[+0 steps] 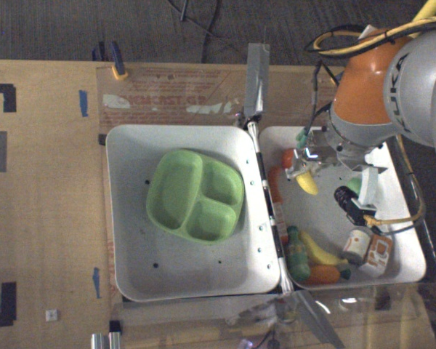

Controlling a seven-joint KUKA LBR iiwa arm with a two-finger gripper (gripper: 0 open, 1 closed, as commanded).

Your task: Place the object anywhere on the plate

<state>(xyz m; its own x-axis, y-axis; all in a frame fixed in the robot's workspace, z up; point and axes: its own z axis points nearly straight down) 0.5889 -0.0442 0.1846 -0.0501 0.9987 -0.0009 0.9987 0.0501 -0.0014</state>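
Observation:
A light green plate with three compartments lies in the left white bin, and nothing rests on it. My gripper hangs over the upper left part of the right bin, below the arm's orange band. A small yellow object sits right at the gripper's tip, touching or nearly touching it. I cannot make out whether it is gripped or just lies under the tip. The gripper is well to the right of the plate, across the wall between the bins.
The right bin holds several toy foods: a red piece and an orange-red piece by its left wall, a green bottle, a banana, an orange item and a white box along its front.

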